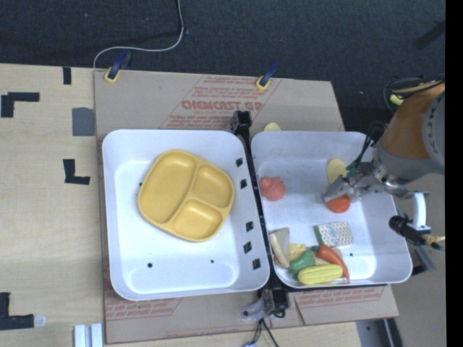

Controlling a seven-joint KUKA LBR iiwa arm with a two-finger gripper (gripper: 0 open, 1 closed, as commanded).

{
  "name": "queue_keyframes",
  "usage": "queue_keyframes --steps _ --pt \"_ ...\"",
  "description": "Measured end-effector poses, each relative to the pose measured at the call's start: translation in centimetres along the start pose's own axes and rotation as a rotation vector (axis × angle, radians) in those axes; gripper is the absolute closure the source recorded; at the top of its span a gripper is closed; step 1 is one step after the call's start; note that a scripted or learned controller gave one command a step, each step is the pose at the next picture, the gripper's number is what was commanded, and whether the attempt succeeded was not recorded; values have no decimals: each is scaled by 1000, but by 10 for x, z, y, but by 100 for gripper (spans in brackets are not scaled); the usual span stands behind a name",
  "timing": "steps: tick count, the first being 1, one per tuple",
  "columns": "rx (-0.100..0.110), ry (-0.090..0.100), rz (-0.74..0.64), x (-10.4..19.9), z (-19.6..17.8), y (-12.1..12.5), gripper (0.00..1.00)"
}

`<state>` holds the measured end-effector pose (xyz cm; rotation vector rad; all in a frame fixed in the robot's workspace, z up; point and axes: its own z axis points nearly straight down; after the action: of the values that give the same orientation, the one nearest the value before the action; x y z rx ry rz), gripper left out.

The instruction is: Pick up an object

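A small round red-orange toy fruit (pixel 338 204) lies on the right white bin (pixel 376 266) floor, partly hidden under my hand (pixel 341 192); I can't tell my hand's state. Red print on the cardboard sheet (pixel 210 103) is too blurred to read. One yellow divided plate (pixel 186 194) fills the left white bin (pixel 119 266).

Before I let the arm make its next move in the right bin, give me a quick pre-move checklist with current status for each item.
1. Hand over the right bin: ok, it sits low in the upper right part.
2. Target close by: ok, the red-orange round piece lies at the hand's tip, a yellow piece just behind.
3. Object gripped: cannot tell.
4. Neighbours spaced from target: ok, the pink piece and the checkered packet lie apart.
5. Front pile out of the way: ok.
6. Yellow divided plate in left bin: ok, untouched.
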<state>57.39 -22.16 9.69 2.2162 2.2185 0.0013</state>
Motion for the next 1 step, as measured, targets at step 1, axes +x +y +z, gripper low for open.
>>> queue_keyframes --steps 1 --pt "0 2 -6 65 11 28 100"
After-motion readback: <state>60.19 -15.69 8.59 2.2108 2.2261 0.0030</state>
